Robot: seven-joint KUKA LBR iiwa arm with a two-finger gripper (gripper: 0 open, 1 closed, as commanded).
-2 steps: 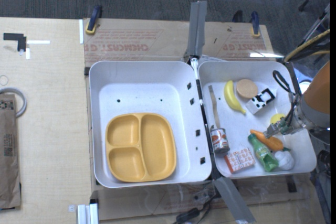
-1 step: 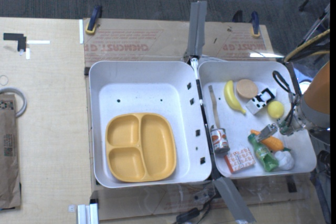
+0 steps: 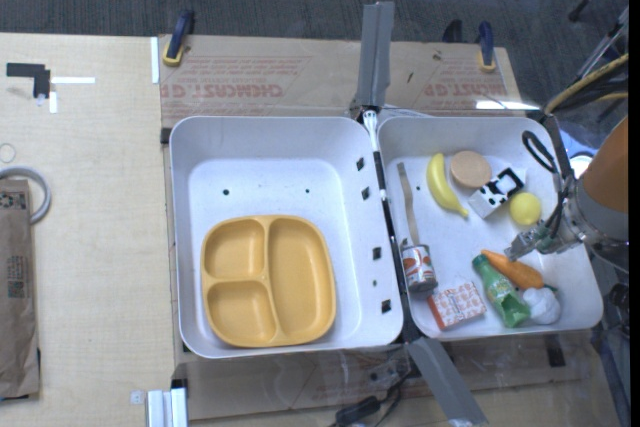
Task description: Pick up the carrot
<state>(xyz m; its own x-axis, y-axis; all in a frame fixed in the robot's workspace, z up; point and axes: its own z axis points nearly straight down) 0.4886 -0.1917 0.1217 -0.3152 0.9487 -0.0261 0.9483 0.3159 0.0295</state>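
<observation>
Carrot (image 3: 518, 271) front right bin; hand (image 3: 533, 241) lowered just above, arm from right.

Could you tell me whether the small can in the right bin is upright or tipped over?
Tipped: the can lies on its side.

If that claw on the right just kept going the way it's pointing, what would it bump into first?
Most likely the carrot. The gripper points down and to the view's left in the right bin, and the carrot lies just below its tip, resting across the green bottle. Depth is hard to judge from above.
</observation>
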